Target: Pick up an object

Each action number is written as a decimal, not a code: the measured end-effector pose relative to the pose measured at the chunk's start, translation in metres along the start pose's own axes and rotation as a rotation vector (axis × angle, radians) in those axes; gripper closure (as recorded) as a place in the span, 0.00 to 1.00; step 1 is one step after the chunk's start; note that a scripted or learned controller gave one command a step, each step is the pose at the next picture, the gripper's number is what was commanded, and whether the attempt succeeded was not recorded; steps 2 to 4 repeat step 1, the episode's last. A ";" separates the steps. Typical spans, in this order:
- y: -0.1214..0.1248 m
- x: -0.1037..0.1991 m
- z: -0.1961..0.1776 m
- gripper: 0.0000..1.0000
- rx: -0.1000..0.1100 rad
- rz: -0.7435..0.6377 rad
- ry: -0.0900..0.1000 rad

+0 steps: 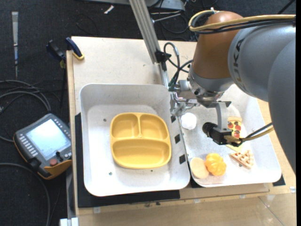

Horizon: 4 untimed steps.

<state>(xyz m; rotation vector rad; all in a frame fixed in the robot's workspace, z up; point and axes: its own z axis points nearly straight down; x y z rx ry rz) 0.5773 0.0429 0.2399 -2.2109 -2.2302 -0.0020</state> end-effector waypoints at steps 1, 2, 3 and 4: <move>0.001 0.044 -0.001 1.00 0.000 0.001 -0.001; 0.001 0.044 -0.001 1.00 0.000 0.001 -0.001; 0.001 0.044 -0.001 1.00 0.000 0.001 -0.001; 0.001 0.044 -0.001 1.00 0.000 0.001 -0.001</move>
